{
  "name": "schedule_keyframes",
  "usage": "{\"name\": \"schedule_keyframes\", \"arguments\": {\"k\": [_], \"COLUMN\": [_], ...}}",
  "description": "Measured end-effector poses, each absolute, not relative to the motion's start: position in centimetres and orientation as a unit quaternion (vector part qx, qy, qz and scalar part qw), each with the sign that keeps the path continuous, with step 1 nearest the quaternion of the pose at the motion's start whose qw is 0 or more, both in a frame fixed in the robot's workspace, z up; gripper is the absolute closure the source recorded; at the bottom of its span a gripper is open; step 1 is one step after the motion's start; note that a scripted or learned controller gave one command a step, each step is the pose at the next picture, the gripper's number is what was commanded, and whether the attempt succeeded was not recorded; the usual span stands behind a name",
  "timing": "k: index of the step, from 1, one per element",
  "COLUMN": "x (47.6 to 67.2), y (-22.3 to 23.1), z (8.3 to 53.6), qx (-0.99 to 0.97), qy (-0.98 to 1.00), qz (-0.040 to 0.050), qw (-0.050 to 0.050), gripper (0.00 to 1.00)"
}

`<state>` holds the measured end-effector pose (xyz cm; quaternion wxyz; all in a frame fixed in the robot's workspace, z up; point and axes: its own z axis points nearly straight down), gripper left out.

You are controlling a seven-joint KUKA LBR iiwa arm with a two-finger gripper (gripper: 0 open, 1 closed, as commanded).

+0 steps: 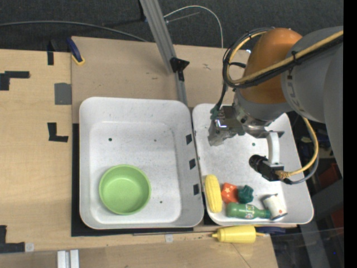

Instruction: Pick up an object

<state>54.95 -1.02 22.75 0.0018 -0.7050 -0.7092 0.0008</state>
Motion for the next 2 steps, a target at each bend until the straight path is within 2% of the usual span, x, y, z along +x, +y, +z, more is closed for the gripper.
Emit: {"name": "schedule_keyframes", "arguments": {"k": [2], "x": [53.2], "y": [9.7], "z": [23.1], "qx": [-0.704], "qy": [-0.710], "qz": [0.0010], "qw": [0.002], "gripper": [1.00]}}
